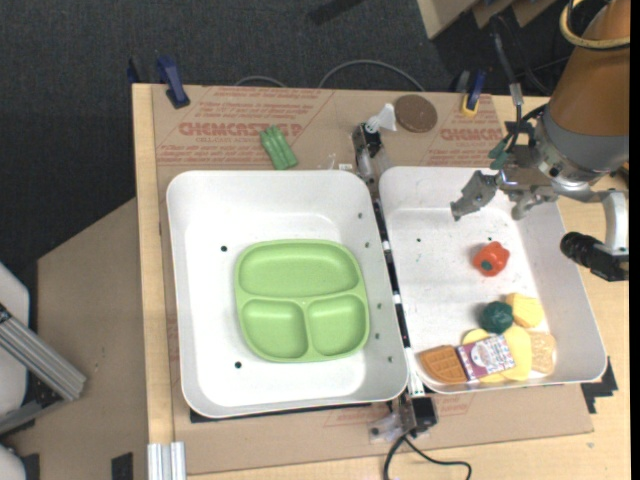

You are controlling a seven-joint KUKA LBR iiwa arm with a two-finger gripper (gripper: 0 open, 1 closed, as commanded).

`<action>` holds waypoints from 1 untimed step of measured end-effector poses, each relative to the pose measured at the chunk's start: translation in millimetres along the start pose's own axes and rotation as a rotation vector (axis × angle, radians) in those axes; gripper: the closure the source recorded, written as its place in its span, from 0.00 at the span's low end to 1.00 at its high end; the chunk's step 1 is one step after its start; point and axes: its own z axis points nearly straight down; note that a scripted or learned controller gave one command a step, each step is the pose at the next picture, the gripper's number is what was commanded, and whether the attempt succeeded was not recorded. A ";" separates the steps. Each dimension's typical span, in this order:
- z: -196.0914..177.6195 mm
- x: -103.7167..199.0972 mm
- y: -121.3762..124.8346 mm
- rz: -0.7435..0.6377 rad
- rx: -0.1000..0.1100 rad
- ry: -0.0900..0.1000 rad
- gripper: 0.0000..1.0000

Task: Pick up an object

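My gripper point(492, 204) hangs over the back of the right bin point(430, 268), open, with nothing between its fingers. A small red-orange toy vegetable point(491, 258) lies on the bin floor just in front of it, apart from the fingers. Further forward sit a dark green piece point(497, 317), a yellow piece point(527, 311), a purple-labelled packet point(487, 356) and a brown waffle-like piece point(443, 364), crowded into the bin's front right corner.
The left bin point(200, 218) holds a green divided plate point(300, 300). Behind the bins on the cardboard lie a green clip point(279, 149), a brown disc point(415, 114) and a small fixture point(368, 140). Blue clamps point(172, 80) hold the board's back edge.
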 end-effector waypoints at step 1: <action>82.1 -73.7 -10.1 0.007 0.008 -0.001 0.00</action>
